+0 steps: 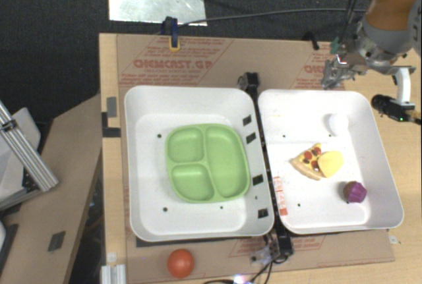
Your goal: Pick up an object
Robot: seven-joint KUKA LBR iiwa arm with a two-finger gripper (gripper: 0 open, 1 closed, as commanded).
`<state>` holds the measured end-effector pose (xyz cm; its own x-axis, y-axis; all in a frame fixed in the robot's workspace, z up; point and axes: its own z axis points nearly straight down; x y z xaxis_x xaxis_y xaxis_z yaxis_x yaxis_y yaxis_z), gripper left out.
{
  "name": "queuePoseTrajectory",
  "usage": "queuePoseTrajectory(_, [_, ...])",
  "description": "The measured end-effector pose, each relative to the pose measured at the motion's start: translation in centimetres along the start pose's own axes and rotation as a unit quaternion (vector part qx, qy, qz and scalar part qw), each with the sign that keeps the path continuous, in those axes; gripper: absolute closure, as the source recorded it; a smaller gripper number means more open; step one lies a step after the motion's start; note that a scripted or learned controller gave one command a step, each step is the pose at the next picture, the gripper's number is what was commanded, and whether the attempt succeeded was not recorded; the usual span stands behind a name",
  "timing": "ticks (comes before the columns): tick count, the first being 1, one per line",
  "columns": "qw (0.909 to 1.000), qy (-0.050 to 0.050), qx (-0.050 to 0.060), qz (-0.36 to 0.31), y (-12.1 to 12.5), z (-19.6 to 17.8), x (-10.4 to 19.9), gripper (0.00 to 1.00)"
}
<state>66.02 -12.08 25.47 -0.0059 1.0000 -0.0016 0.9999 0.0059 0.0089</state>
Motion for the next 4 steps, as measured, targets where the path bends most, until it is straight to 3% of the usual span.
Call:
queuePoseTrajectory(1, [1.0, 0.001, 0.002, 0.0, 0.1, -2.5, 0.0, 1.0])
queuePoseTrajectory(3, [1.0, 0.001, 0.005, -0.001, -4.3, -1.3, 10.4, 1.0])
queuePoseTrajectory(4, [1.0, 0.001, 0.004, -0.001, -5.3, -1.1, 14.9, 1.0])
